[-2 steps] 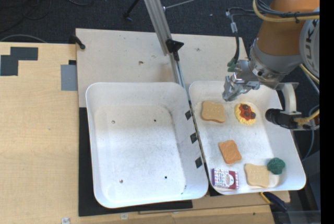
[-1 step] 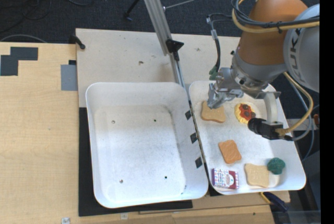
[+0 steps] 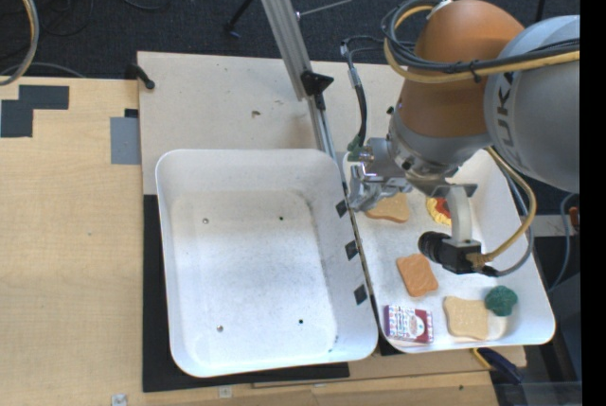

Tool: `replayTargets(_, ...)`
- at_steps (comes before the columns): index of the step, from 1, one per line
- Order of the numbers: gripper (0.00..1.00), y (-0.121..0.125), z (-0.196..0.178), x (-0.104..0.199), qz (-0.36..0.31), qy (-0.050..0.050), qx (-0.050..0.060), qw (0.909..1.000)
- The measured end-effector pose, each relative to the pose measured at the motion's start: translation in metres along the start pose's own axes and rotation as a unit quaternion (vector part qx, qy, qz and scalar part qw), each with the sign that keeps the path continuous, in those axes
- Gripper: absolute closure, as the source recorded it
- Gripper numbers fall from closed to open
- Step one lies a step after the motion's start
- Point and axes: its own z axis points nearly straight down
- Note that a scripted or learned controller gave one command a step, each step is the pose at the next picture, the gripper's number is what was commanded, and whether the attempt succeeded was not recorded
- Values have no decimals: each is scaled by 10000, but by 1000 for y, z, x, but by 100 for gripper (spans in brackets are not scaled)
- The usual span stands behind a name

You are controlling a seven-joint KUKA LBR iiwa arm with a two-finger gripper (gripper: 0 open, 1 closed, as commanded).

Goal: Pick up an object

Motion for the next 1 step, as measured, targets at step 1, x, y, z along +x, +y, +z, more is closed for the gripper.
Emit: replayTargets(1,100,-19,29,45,1,-4,12,10000)
